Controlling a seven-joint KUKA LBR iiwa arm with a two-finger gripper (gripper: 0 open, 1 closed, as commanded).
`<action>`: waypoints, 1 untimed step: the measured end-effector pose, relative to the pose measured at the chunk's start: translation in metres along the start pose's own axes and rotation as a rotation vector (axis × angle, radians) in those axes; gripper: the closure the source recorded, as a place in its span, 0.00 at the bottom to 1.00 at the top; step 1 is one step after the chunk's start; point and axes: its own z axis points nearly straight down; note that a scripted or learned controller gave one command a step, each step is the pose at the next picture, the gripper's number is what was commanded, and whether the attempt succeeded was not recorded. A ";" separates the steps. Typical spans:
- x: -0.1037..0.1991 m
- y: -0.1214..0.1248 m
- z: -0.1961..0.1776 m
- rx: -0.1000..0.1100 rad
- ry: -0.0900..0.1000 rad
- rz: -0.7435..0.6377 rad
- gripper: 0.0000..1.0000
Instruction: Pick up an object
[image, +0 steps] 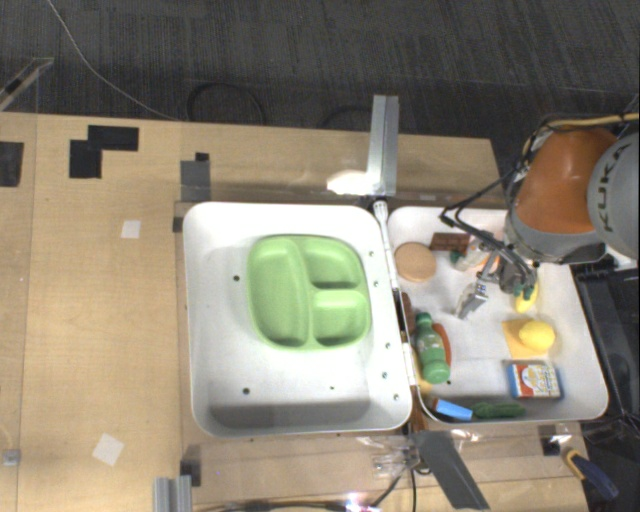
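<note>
Gripper (477, 296), fingers apart and holding nothing, hangs over the right bin (590, 400) between the round block (415, 262) and lemon (537, 334).

Grey arm (612, 190) with a glossy orange band (556, 190), black cables, small metal hand (478, 292).

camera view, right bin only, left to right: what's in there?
green bottle → tan round disc → brown block → gripper → yellow lemon-like object
</note>
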 end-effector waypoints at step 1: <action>0.047 -0.025 -0.002 0.001 -0.001 -0.024 0.00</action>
